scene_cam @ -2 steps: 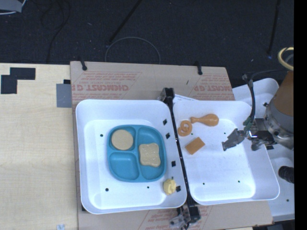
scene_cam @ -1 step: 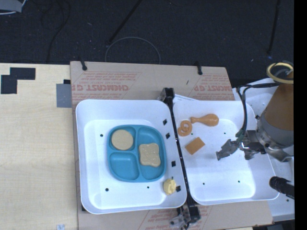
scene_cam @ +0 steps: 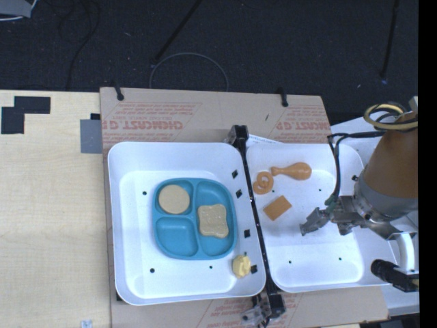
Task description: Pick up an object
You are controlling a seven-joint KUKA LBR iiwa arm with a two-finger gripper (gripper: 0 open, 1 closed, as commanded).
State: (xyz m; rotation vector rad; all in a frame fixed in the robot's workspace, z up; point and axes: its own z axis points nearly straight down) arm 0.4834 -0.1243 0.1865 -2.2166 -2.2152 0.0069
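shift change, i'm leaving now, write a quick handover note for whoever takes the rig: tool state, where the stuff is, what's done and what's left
Tool: low in the right bin, holding nothing that can be seen; whether it is open or shut cannot be told.
Right bin: orange drumstick toy, orange ring and orange block, all to the tool's left in view.
Left bin: blue divided tray with a round tan piece and a tan toast-like piece in separate compartments; yellow piece outside the tray, near the bin's lower right corner.
Done: no pick yet.
Left: grasp and lift one object; the orange block looks nearest.
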